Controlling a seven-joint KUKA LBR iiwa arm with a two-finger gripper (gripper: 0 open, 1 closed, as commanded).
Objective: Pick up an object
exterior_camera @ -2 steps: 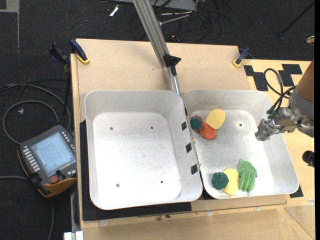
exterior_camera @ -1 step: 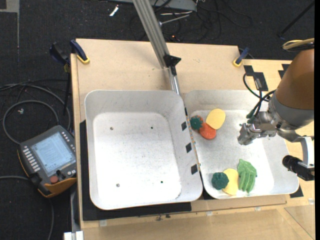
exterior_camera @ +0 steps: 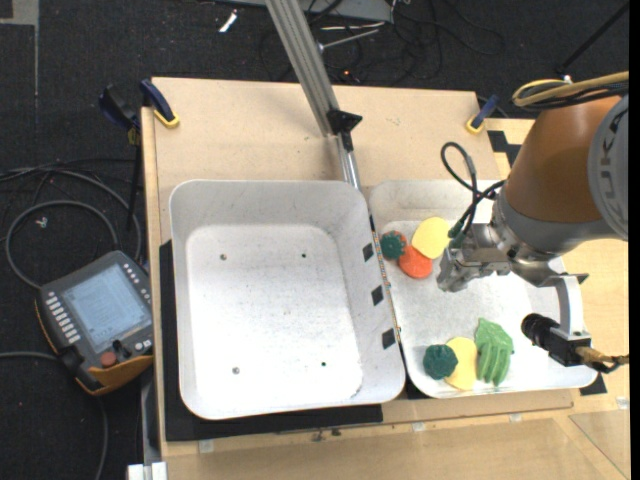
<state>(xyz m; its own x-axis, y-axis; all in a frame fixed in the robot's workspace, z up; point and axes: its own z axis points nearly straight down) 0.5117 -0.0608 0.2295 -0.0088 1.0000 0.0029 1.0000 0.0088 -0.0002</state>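
Several small toys lie in the right bin [exterior_camera: 420,200]. A yellow piece [exterior_camera: 432,235], an orange piece [exterior_camera: 417,262] and a small dark green and red piece [exterior_camera: 391,245] cluster near the bin's left wall. At the front edge sit a dark green ball [exterior_camera: 438,360], a yellow piece [exterior_camera: 463,361] and a bright green leafy toy [exterior_camera: 493,349]. My gripper [exterior_camera: 455,273] hangs over the bin's middle, just right of the orange piece. The wrist hides its fingertips from above.
The left bin [exterior_camera: 200,208] has only specks on its floor. A metal pole [exterior_camera: 305,58] slants down to the divide between the bins. A black fitting [exterior_camera: 550,336] sits at the right bin's front right. A teach pendant [exterior_camera: 95,313] lies left of the bench.
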